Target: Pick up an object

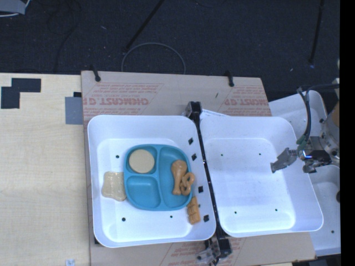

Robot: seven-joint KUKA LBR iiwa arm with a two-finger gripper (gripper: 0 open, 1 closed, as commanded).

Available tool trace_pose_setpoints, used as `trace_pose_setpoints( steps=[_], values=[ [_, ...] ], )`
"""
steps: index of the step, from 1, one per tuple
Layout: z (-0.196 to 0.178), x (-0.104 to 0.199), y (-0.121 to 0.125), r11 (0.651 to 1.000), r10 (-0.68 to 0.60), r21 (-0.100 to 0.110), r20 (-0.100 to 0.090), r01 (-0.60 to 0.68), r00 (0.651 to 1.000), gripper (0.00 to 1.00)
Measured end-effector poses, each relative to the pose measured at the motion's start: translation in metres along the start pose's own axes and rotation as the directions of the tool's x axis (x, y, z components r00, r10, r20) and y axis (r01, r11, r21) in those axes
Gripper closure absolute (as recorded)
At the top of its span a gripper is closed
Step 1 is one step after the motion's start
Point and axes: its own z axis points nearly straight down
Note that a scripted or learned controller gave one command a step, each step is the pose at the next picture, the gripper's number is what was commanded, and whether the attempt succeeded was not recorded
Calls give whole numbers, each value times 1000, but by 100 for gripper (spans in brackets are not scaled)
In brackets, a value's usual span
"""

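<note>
The grey two-finger tool (284,160) hovers over the right shallow white bin (260,226); I cannot tell how it is set. In the left shallow white bin (105,132), a blue divided plastic tray (147,195) carries a round tan disc (141,161) and a tan pretzel-like piece (182,177).

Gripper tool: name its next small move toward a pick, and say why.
Probably travel left across the divider: the tool sits over the right white bin, while the round tan disc and pretzel-shaped pieces lie on the blue compartment plate in the left bin.
</note>
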Motion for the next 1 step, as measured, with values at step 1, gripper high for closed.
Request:
trace_pose_setpoints(
  steps=[1],
  values=[
    [44, 4, 2, 1000, 0, 6, -3, 0, 1000, 0]
  ],
)
